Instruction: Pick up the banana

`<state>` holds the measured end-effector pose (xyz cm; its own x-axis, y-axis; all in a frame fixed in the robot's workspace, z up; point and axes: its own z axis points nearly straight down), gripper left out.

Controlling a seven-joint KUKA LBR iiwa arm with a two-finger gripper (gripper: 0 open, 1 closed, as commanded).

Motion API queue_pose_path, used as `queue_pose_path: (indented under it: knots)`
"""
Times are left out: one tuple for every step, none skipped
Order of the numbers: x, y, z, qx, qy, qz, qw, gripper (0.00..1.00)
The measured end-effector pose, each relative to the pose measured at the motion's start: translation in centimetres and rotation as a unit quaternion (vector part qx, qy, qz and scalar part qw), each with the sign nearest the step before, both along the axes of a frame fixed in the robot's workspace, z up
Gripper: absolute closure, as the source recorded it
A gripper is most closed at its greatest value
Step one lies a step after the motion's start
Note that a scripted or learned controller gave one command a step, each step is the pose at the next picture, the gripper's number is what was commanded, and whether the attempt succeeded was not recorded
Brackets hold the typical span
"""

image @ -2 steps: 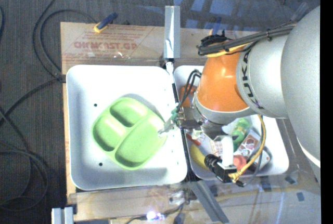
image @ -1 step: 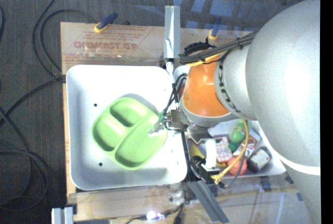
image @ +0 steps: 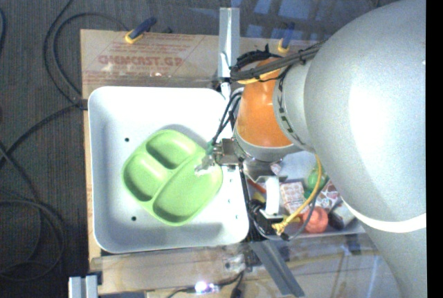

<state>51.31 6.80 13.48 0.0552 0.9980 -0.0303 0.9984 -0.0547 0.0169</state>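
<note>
Reaching over the right shallow white bin [image: 311,236], my grey arm with its orange band [image: 259,117] covers my grasp, so I cannot tell whether it is clenched or released. What looks like the curved yellow-green banana [image: 315,178] lies in that bin just beside my wrist, near a round red-orange thing [image: 317,220]. A green divided plastic plate [image: 173,175] lies in the left white bin [image: 111,124].

The divided plate [image: 173,175] is lime green and the left bin [image: 118,110] plain white. The arm [image: 374,117] is pale grey with an orange band [image: 259,117]. The tan tabletop [image: 145,82] bears faded red lettering.
</note>
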Motion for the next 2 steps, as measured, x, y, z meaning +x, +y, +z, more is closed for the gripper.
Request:
queue_pose_path:
  knots:
    - [1.39, -0.02, -0.53, -0.0041, -0.004, -0.008, 1.0, 0.0]
    - [1.36, -0.07, -0.6, -0.0042, -0.003, 0.007, 1.0, 0.0]
